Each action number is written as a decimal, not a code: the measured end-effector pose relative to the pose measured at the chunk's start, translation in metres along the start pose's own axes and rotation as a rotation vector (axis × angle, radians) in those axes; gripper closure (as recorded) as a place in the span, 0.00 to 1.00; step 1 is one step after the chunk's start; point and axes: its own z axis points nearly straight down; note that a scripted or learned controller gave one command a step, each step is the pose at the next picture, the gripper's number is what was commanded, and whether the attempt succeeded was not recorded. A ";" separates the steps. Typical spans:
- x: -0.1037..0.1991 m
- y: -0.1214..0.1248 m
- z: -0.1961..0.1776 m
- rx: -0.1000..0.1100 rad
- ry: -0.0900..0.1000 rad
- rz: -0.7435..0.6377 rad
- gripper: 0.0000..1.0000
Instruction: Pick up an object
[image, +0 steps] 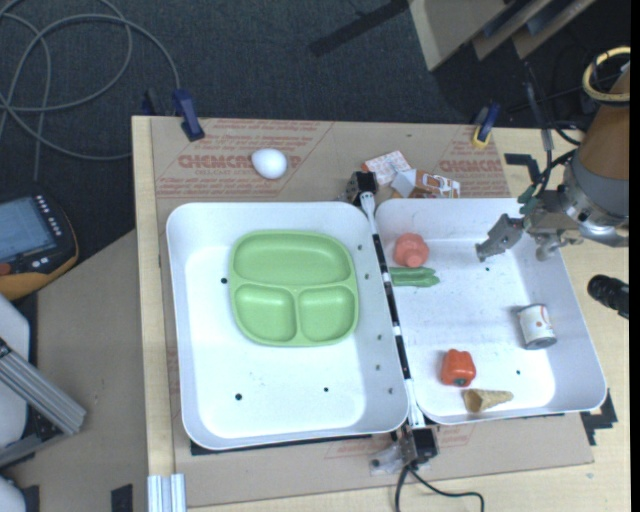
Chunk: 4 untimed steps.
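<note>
The end effector (520, 235) hung over the right bin's (575, 385) far corner, its state impossible to tell, while the nearest candidate, a small can (536, 325), lay just toward the camera, long axis running near-to-far.

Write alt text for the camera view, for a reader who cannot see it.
A grey robot arm's gripper hovers over the right white bin, which holds a pink ball, green pod, small can, red pepper and tan cone. The left bin holds a green divided plate.
</note>
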 end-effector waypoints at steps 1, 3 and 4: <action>0.032 -0.093 0.032 0.001 0.000 0.001 0.00; 0.053 -0.093 0.146 0.002 0.001 0.001 0.00; 0.053 -0.093 0.136 0.001 0.001 0.003 1.00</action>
